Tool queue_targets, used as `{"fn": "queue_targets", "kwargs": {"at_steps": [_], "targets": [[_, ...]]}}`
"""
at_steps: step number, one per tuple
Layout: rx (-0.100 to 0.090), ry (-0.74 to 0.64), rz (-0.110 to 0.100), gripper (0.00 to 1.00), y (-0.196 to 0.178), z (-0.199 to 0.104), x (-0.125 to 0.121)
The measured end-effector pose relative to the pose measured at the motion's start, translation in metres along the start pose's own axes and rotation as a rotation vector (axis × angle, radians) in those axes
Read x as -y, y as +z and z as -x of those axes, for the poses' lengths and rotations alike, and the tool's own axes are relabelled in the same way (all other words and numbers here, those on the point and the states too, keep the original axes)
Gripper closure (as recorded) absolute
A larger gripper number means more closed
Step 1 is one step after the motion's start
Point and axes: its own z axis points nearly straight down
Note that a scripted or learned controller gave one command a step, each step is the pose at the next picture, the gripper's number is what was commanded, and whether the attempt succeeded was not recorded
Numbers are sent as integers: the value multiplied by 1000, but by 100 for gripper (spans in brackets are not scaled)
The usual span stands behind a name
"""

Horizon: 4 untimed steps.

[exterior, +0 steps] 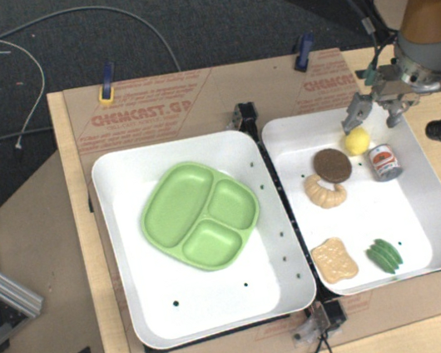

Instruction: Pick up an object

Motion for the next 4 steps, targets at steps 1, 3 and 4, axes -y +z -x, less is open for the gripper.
{"fn": "queue_targets", "kwargs": {"at_steps": [1, 3, 4], "targets": [[3, -4, 15, 0, -10, -1, -3], [3, -4, 13, 0, 84, 4, 0], [3, -4, 16, 0, 102, 4, -2]]}}
